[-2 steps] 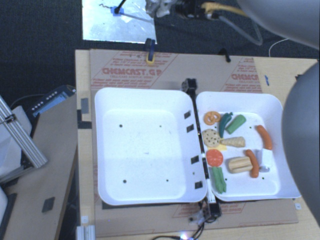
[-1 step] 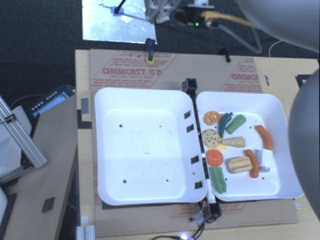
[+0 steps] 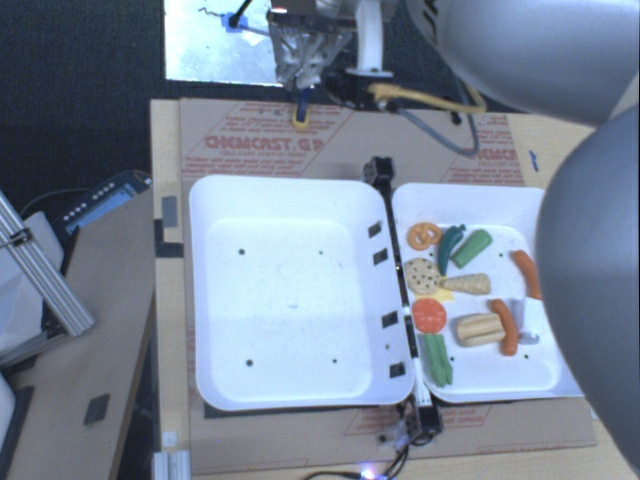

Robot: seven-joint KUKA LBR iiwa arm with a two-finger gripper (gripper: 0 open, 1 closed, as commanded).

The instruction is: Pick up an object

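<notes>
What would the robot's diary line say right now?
tool: up behind left bin, holding nothing seen | toys: in right bin | pretzel, cookie, tomato: untouched

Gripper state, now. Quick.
Gripper: up above the far edge of the bench, beyond the left bin; nothing seen between its fingers; open or shut cannot be told.

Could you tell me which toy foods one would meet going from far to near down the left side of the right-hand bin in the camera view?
Pretzel → cookie → tomato slice → green vegetable, all in the right bin.
</notes>
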